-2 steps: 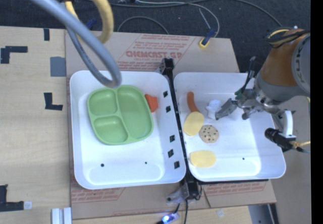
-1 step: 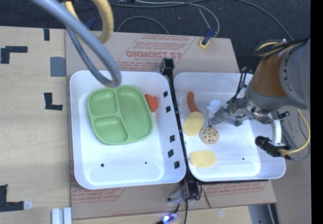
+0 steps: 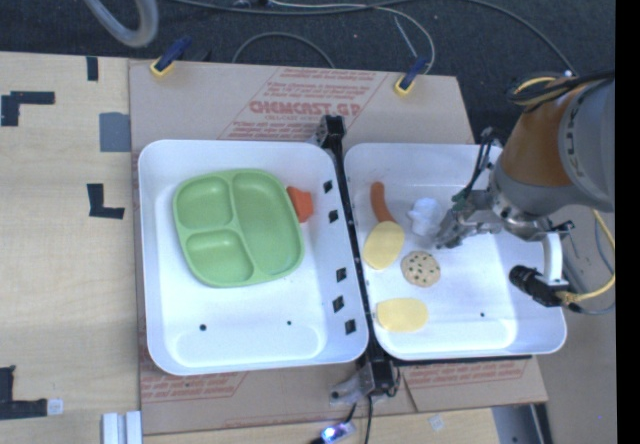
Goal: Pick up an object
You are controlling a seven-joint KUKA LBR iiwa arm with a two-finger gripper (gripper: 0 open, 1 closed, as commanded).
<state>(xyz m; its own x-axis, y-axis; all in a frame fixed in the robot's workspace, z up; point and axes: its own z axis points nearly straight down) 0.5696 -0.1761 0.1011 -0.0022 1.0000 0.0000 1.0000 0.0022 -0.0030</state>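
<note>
The right bin (image 3: pixel 500 332) holds a brown sausage (image 3: pixel 379 200), a pale yellow oval piece (image 3: pixel 384 245), a chocolate-chip cookie (image 3: pixel 421 269), a second yellow piece (image 3: pixel 402 314) near the front, and a small whitish object (image 3: pixel 425 213). My gripper (image 3: pixel 447 231) reaches in from the right, low over the bin, right beside the whitish object and just above-right of the cookie. Its tips are dark and small against the bin. I see nothing clearly held between them.
The left bin (image 3: pixel 170 332) holds a green divided plate (image 3: pixel 238 227) with a small orange piece (image 3: pixel 300 202) at its right edge. A black divider (image 3: pixel 345 252) runs between the bins. Cables lie on the dark floor behind.
</note>
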